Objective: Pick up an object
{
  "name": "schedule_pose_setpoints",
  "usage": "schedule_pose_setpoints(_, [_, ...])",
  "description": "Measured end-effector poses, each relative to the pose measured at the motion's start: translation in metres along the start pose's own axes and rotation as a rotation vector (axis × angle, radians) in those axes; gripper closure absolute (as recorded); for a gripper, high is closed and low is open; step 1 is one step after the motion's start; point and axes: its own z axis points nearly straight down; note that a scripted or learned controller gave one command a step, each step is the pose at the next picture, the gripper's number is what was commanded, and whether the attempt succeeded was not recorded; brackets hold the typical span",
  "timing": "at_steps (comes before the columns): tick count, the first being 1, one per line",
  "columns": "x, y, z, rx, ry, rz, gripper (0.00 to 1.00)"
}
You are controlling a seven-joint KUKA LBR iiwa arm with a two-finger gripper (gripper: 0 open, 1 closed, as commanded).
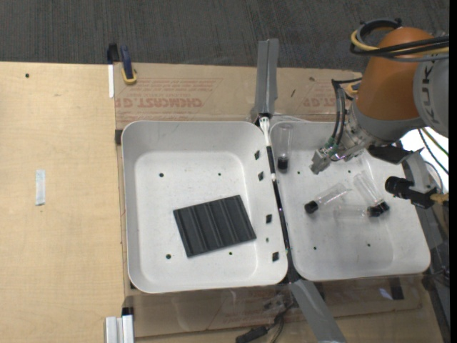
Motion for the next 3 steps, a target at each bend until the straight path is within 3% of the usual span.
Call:
schedule_pose_setpoints(1, [-0.027, -0.047, 0.089, -0.001, 0.0, -0.03, 1.0])
schedule_pose_setpoints(2, [-0.027, -0.047, 0.089, -0.001, 0.0, -0.031, 0.0])
schedule_pose_setpoints(3, [-0.088, -0.042, 0.056, -0.004, -0.003, -0.149, 0.0])
